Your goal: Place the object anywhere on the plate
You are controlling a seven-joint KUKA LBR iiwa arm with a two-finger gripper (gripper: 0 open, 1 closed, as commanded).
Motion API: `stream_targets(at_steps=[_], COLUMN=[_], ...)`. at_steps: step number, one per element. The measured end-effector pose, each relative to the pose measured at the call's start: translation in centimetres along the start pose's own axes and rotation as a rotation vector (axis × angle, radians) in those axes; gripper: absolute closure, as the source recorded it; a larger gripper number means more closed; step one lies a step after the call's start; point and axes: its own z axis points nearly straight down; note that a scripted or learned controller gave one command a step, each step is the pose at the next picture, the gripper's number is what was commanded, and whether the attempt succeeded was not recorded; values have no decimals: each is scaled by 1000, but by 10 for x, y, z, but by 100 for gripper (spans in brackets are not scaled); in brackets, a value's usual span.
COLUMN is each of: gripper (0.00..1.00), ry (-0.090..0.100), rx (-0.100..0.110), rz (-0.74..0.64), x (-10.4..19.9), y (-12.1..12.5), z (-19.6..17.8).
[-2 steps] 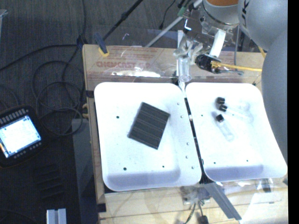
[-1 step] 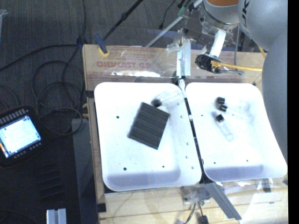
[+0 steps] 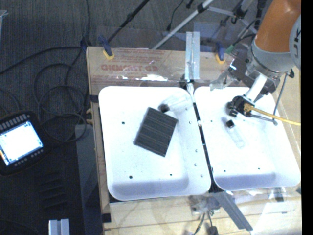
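A dark grey ribbed plate (image 3: 156,131) lies flat and turned at a slant in the left bin (image 3: 117,170). At the plate's far corner rests a small pale, see-through object with a dark end (image 3: 168,106), touching or just off the plate's edge. My gripper (image 3: 234,131) hangs low over the right bin (image 3: 264,165), in its far left part, well to the right of the plate. A tiny black piece (image 3: 229,123) sits right beside the gripper; whether it is held is unclear.
A raised divider (image 3: 199,131) runs between the two bins. A clamped metal upright (image 3: 192,53) stands behind them. Cables and a lit tablet (image 3: 19,142) lie on the floor to the left.
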Motion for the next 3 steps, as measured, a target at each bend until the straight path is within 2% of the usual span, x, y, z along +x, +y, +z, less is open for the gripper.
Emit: stream_targets(at_steps=[1, 2, 3], gripper=[0, 0, 0], ry=[0, 1, 0], rx=[1, 2, 3], rz=[144, 183, 209], x=[-33, 84, 50], y=[-20, -60, -66], z=[54, 16, 85])
